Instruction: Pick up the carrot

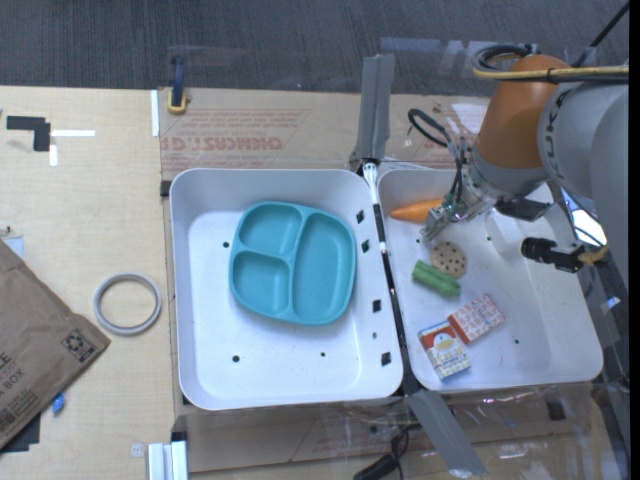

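Note:
The carrot (413, 209) is a short orange piece lying at the back left of the right bin (560, 353), close to the wall between the two bins. My gripper (440, 218) hangs low over the right bin, right at the carrot's right end and seemingly touching it. The carrot rests on the bin floor. The grey arm with its orange band (520, 118) reaches in from the upper right and hides the bin's back right corner.
In the right bin, a brown round cookie (449, 260), a green vegetable (436, 278) and two red and white packets (461, 334) lie in front of the gripper. The left bin (200, 368) holds a teal divided plate (295, 263). A tape ring (127, 301) sits on the bench.

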Robot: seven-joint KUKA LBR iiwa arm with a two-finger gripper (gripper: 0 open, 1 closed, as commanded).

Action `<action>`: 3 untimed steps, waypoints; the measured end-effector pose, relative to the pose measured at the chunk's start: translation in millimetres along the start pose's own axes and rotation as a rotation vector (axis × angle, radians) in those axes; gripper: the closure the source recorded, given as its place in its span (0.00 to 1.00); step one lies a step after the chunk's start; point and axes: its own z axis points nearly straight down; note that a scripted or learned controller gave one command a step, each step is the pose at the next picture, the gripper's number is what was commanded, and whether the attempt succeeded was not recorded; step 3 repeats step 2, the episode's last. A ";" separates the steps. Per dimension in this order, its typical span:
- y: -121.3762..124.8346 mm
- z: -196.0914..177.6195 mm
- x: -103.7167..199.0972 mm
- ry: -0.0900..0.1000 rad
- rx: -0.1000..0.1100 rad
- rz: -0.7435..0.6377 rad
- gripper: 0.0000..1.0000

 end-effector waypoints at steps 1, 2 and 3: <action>8.3 2.2 -1.6 0.017 0.021 0.208 0.00; 44.1 -98.4 53.8 -0.002 0.000 0.476 0.00; 44.1 -98.4 53.8 -0.002 0.000 0.476 0.00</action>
